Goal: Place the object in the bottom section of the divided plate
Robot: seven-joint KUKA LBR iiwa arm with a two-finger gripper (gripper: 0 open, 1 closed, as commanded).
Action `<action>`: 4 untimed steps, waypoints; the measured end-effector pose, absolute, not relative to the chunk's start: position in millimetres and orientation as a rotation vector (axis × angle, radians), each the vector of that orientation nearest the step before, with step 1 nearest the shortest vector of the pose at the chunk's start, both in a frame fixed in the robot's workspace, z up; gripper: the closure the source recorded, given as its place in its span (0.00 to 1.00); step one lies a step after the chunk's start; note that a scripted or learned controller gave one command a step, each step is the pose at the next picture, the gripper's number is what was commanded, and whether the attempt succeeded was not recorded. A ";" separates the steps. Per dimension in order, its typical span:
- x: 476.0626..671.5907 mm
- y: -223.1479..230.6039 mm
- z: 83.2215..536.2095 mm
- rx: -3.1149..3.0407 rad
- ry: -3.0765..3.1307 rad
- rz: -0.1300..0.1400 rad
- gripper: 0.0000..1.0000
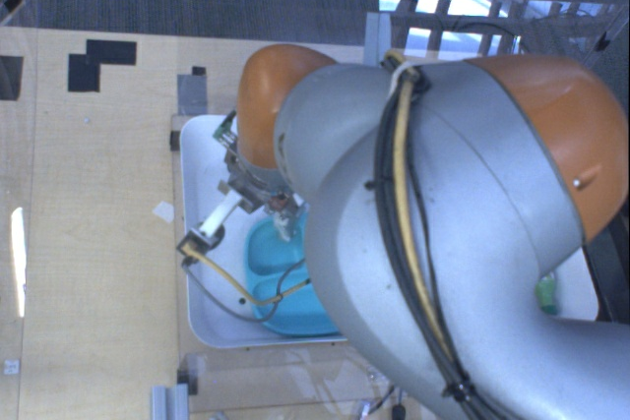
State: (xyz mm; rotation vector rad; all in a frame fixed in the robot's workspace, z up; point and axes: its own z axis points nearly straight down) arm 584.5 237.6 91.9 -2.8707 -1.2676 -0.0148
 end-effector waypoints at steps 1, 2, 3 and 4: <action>666.8 221.7 130.3 -2.834 -1.354 -0.009 0.00; 654.9 235.0 319.7 -2.940 -1.100 -0.012 0.00; 606.9 234.0 124.5 -3.022 -0.852 -0.001 0.00; 628.0 234.4 269.3 -3.068 -0.663 -0.009 0.00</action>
